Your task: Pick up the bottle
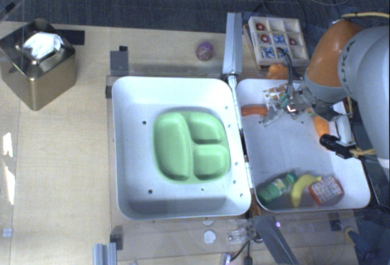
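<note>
The bottle (276, 188) is green with a label and lies on its side in the near left corner of the right bin (268, 148). A yellow banana (303, 187) lies against its right end. My gripper (284, 103) hangs over the far part of the same bin, well away from the bottle, with the grey and orange arm (341, 63) behind it. Nothing from the bin shows in the gripper.
A red box (326, 190) lies right of the banana. An orange piece (253, 110) sits at the bin's far left and another (321, 125) near the arm. The left bin (131, 190) holds a green divided tray (190, 145). A purple ball (205, 50) rests behind the bins.
</note>
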{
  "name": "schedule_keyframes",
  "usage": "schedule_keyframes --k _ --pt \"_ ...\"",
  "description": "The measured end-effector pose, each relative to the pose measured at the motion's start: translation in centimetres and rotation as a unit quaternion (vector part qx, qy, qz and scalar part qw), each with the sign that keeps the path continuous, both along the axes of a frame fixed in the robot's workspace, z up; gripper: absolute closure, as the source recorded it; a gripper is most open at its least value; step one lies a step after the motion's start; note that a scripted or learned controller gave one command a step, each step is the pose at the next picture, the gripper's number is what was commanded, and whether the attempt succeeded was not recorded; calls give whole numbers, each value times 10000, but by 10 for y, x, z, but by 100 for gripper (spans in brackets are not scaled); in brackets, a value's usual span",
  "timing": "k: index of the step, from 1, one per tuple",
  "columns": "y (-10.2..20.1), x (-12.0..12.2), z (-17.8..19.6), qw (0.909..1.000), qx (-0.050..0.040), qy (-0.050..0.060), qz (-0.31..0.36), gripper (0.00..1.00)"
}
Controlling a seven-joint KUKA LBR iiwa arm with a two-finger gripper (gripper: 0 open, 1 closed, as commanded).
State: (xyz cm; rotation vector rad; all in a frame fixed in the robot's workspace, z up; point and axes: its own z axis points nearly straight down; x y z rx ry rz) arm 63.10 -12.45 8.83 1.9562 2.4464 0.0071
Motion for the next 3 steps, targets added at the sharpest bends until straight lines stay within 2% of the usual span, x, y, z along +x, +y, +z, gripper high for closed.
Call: schedule_keyframes --k 1,2,3 --pt "27 -68 3 10000 10 8 -91 0" --pt "11 -86 50 9993 2 15 370 0" --pt "36 -143 57 9954 4 25 954 0"
